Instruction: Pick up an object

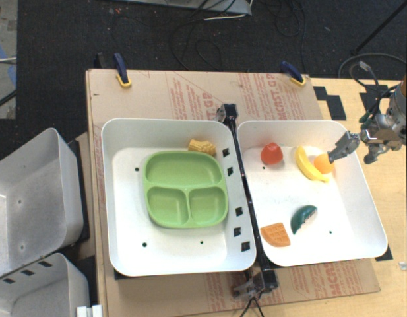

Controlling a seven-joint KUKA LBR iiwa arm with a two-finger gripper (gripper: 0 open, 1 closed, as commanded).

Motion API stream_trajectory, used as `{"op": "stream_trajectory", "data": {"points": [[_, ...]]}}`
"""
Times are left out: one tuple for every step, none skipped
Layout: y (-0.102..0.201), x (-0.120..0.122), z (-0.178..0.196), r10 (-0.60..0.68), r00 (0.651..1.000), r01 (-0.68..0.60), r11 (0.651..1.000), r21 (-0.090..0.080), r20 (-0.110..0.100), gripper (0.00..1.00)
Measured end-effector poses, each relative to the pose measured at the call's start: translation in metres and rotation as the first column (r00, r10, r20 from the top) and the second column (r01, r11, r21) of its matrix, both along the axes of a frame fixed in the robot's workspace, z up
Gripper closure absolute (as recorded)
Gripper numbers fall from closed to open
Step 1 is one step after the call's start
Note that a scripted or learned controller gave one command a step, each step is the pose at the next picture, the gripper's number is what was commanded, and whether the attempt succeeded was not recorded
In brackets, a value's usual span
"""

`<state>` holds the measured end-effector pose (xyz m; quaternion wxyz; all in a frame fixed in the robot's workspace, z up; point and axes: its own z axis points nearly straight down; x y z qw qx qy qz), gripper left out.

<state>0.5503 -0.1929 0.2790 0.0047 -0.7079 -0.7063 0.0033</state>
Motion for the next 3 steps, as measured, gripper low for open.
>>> {"op": "stream_trajectory", "data": {"points": [[0.001, 0.002, 0.006, 0.003, 1.0, -0.003, 1.0, -0.003, 0.011, 0.0], [0.001, 0.004, -0.037, 0.001, 1.0, -0.001, 1.0, -0.002, 0.008, 0.0], [-0.002, 0.001, -0.081, 0.0, 1.0, 0.0, 1.0, -0.001, 0.008, 0.0]]}}
